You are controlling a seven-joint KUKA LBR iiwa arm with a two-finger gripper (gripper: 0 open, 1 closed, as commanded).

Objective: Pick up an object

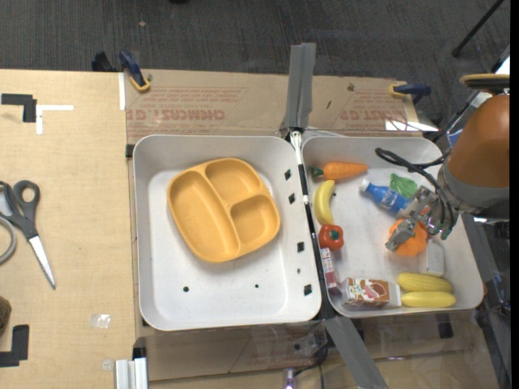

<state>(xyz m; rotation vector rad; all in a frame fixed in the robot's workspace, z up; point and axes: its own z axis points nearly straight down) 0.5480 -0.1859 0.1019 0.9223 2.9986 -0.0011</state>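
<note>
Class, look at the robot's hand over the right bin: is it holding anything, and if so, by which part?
It cannot be told. The hand sits right at an orange toy in the right bin, but no grip shows.

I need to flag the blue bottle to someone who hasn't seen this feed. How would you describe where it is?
Start at the right-hand white bin. In its upper half, left of the gripper, lies the blue bottle on its side, white cap pointing left, with a green item against its upper right. It is the sole blue thing among orange, yellow and red toy food.
</note>
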